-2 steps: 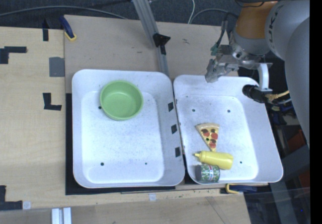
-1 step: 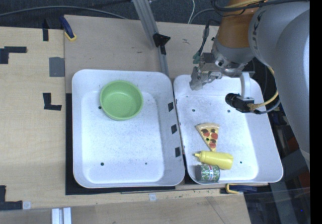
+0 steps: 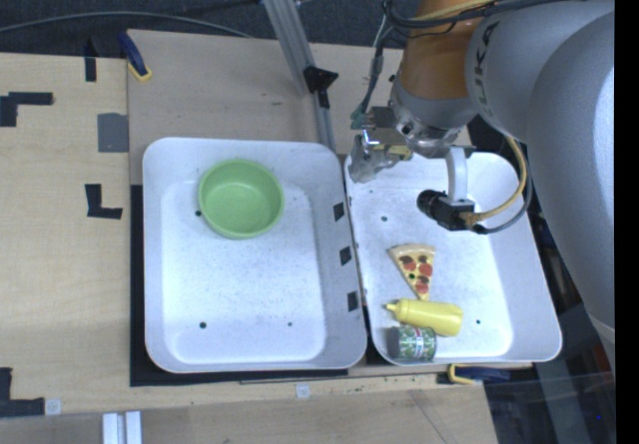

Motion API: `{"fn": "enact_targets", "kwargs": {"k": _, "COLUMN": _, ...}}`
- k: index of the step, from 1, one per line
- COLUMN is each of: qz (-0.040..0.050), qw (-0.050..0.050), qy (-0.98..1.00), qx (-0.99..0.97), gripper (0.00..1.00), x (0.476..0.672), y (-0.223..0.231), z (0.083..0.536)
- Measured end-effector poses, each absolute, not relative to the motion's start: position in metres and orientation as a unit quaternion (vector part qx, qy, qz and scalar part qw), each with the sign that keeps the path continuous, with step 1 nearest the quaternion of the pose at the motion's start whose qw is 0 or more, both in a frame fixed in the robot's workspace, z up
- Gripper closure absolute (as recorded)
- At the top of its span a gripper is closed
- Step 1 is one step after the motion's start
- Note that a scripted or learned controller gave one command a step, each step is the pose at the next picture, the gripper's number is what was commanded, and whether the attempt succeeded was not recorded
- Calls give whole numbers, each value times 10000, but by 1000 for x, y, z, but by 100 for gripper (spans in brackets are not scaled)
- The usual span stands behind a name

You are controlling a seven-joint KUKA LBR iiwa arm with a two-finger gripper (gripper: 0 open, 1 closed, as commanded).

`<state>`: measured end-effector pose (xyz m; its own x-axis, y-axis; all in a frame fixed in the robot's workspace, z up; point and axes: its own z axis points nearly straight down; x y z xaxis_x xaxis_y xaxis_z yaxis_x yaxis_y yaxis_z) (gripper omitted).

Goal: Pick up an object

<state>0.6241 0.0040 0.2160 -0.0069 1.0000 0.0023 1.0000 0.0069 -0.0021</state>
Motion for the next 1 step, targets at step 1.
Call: {"fn": "enact_targets", "kwargs": {"k": 1, "qz": 7, "qw": 20, "qy": -7097, "qx": -7045, "gripper": 100, "x": 596, "y": 59, "z": 221}}
